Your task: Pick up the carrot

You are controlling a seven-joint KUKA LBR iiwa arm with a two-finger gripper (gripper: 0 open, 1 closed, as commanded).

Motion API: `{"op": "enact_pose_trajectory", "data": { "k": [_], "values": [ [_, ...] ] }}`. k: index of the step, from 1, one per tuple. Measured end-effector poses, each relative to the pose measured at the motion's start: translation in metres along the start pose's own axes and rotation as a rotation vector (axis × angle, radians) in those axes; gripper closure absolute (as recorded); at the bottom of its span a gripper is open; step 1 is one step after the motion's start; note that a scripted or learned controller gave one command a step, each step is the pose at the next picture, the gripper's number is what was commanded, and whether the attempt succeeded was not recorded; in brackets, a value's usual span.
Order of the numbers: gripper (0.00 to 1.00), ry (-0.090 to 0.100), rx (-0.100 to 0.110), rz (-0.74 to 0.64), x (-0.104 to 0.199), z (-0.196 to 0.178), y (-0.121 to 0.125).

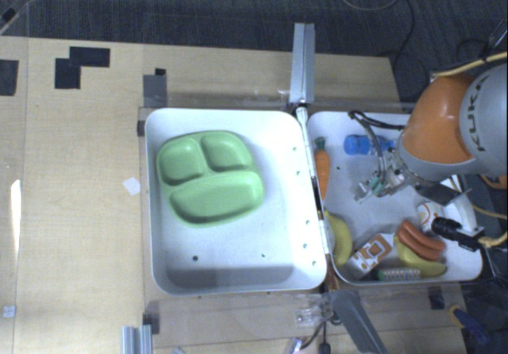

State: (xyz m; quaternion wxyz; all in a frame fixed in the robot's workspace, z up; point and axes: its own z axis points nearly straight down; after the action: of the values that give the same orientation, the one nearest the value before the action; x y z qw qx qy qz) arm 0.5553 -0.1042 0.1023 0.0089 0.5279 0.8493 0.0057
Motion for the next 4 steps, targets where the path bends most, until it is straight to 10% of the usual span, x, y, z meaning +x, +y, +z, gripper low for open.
{"op": "enact_pose_trajectory", "data": {
  "k": [1,2,3,4],
  "values": [
    [1.00,0.001,0.008,0.127,0.010,0.011,0.002],
    [1.00,0.006,0.013,0.043,0.063,-0.085,-0.035],
    [1.00,0.004,0.014,0.169,0.046,-0.142,-0.039],
    [1.00,0.002,0.020,0.654,0.027,-0.080,-0.061]
  ]
}}
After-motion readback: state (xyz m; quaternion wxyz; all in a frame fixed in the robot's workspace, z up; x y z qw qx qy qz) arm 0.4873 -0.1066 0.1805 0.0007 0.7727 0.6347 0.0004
